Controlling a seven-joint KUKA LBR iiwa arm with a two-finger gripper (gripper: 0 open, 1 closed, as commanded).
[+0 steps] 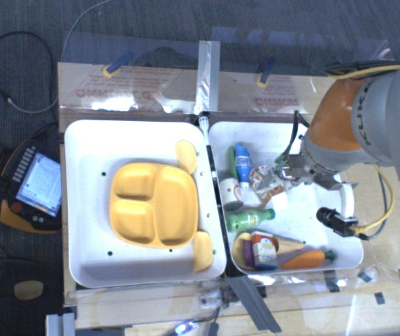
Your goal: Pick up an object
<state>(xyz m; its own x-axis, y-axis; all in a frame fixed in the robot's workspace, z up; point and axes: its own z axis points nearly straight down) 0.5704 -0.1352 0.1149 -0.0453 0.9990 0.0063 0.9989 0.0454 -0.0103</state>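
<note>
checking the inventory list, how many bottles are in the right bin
2. A blue bottle stands near the bin's left wall, toward the back. A green bottle lies on its side just in front of it. Others may be hidden under the arm.

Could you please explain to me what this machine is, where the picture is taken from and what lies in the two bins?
One camera fixed above the bench looks down at a slant. The grey robot arm, orange-banded, reaches in from the right; its gripper is over the right bin. That bin holds a blue bottle, a green bottle, a toy carrot and other small items. The left bin holds a yellow divided tray. I cannot tell whether anything is held.
</note>
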